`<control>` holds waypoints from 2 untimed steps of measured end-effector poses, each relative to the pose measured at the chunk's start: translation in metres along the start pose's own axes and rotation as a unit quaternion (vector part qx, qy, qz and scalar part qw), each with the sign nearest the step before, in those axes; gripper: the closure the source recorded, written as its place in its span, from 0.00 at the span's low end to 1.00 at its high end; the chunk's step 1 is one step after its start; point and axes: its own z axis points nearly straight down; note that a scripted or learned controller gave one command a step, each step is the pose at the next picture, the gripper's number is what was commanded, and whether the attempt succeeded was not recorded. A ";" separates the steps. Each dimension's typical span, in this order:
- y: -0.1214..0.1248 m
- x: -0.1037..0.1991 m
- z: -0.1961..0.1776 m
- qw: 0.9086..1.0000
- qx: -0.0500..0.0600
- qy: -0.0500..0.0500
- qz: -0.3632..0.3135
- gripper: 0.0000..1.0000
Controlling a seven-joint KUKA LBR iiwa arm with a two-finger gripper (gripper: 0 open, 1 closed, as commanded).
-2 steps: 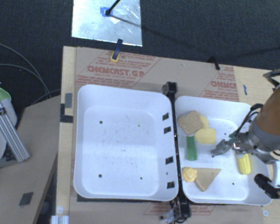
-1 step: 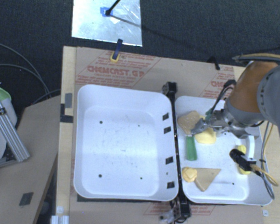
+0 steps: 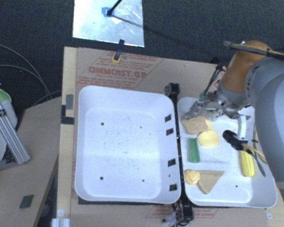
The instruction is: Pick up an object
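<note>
Jaws low at the back-left corner of the right bin (image 3: 264, 192), right above the tan slice (image 3: 195, 125); metal parts overlap, so released or clenched cannot be told, and nothing visibly gripped. Arm (image 3: 276, 99) comes in from the right, orange band (image 3: 239, 67) above the wrist. Two white bins side by side on the desk (image 3: 37, 141), left bin (image 3: 124, 148) touching the right one along a dark seam with four black tabs (image 3: 170, 132). Six loose things, all in the right bin. One tan slice at back-left, under the jaws. One yellow ball (image 3: 209, 138) just right of the slice, touching it or nearly. One green stick (image 3: 193, 150) near the seam, lying front to back, just in front of the slice. One small yellow lump (image 3: 192, 176) at front-left, touching one tan wedge (image 3: 209, 181) on its right. One yellow cob (image 3: 247, 164) toward the right wall, lying front to back, well apart from the wedge. One cardboard sheet (image 3: 123, 71) with red print lies under both bins. One shiny foil square (image 3: 109, 15) on dark floor behind the desk.
</note>
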 end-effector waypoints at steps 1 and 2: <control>-0.132 -0.085 -0.004 1.000 0.001 -0.001 0.009 0.00; -0.102 -0.101 -0.032 1.000 0.002 -0.002 0.002 0.00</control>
